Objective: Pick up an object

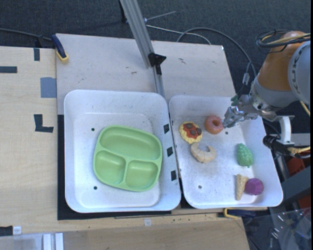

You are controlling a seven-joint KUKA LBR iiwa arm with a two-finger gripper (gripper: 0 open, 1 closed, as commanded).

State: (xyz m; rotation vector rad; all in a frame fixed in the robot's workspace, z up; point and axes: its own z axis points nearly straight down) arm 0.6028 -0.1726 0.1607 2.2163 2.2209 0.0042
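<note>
Hovering gripper [230,120] just beside pink doughnut [214,124] in right bin [261,199]; finger spread unclear; no readable writing.

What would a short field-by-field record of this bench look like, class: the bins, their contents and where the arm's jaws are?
left bin: holds a green divided tray
right bin: holds five toy foods
toy foods: pizza slice, red doughnut, beige ring, green piece, cone with purple scoop
arm: reaches in over the right bin's far right corner
gripper: just right of the red doughnut; whether it holds anything cannot be told
</note>
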